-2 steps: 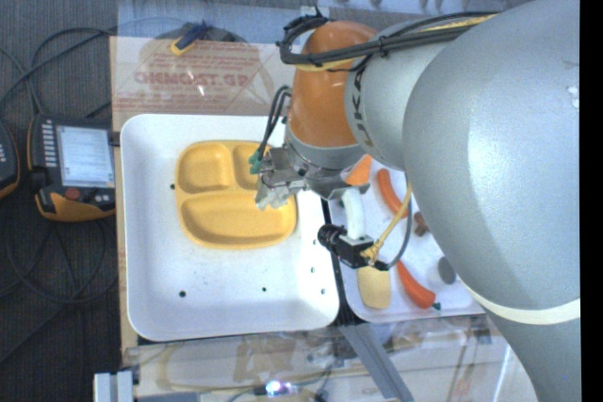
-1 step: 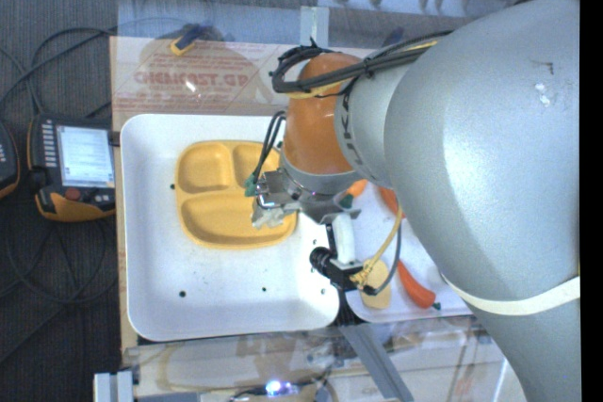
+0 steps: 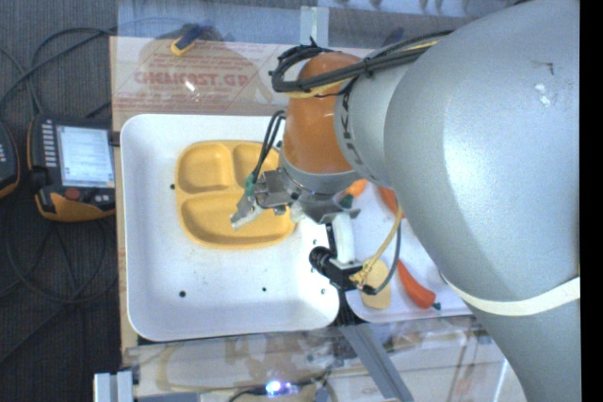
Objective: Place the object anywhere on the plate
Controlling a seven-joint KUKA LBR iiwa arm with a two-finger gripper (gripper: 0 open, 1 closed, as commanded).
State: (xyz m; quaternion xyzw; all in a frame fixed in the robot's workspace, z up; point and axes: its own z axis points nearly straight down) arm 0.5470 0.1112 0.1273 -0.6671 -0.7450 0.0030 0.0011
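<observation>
Plate (image 3: 215, 193) under claw (image 3: 247, 212), arm (image 3: 490, 155) overhead

Arm (image 3: 471, 127) reaches left, gripper (image 3: 247, 212) apparently tilted downward.

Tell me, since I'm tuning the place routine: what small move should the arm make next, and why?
Probably a short descent toward the yellow plate. The gripper hangs over the plate's lower right compartment in the left bin, so it seems roughly placed already. Whether anything sits between its fingers I cannot tell, so check that before releasing.
</observation>
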